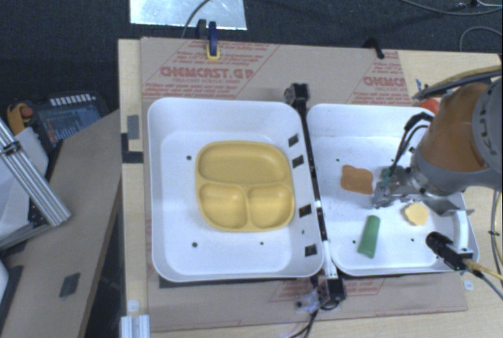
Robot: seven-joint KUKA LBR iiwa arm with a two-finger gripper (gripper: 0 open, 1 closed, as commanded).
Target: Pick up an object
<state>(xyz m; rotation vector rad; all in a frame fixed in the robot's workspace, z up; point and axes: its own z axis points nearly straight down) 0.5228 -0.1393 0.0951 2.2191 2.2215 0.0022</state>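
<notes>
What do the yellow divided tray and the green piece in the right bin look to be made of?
Yellow divided tray: probably molded plastic, matte to slightly satin, judging by its even color and rounded, seamless compartments. Green piece: likely plastic or foam toy food with a dull, uniform surface; too small here to tell which.

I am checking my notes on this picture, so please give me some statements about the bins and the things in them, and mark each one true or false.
1. The yellow tray lies in the left bin. True.
2. The green piece lies in the left bin. False: it lies in the right bin, near its front edge.
3. The tray has three compartments. True.
4. The orange piece lies inside the tray. False: it lies on the floor of the right bin, left of the gripper.
5. The arm is over the left bin. False: it is over the right bin.
6. A pale yellow piece lies in the right bin close to the gripper. True.
</notes>
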